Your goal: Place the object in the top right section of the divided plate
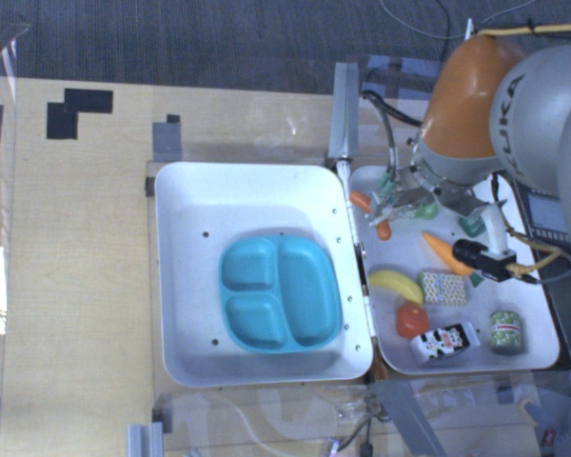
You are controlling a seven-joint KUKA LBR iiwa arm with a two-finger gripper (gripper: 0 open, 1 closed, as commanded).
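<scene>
Glossy blue plastic divided plate (282, 293), smooth white plastic bins (186, 350), matt pale wood-grain tabletop (76, 284).

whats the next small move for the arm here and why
Probably lower the gripper onto one item and close. It hangs over the right bin's upper left corner beside small orange pieces, nothing visibly between its fingers, and the blue divided plate holds nothing yet.

The blue divided plate (281, 291) lay flat in the left white bin (186, 255). It had two small parts on one side and one long part.
</scene>
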